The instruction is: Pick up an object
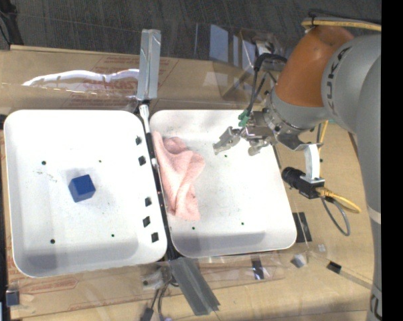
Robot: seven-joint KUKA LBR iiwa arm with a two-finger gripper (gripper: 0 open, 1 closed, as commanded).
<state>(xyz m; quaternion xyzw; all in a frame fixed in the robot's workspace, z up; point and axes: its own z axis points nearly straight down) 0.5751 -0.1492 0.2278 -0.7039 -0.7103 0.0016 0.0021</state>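
A small blue cube (82,186) rests in the left bin (27,132), left of its middle. A crumpled pink cloth (179,174) lies along the left side of the right bin (268,226), against the divider. My gripper (239,144) hangs over the upper right part of the right bin, open, with its two fingers spread and nothing between them. It is to the right of the cloth, apart from it.
The grey arm with its orange band (308,72) comes in from the upper right. A black cable fitting with a yellow wire (308,184) sits just outside the right bin's right rim. Brown cardboard (67,72) lies behind both bins.
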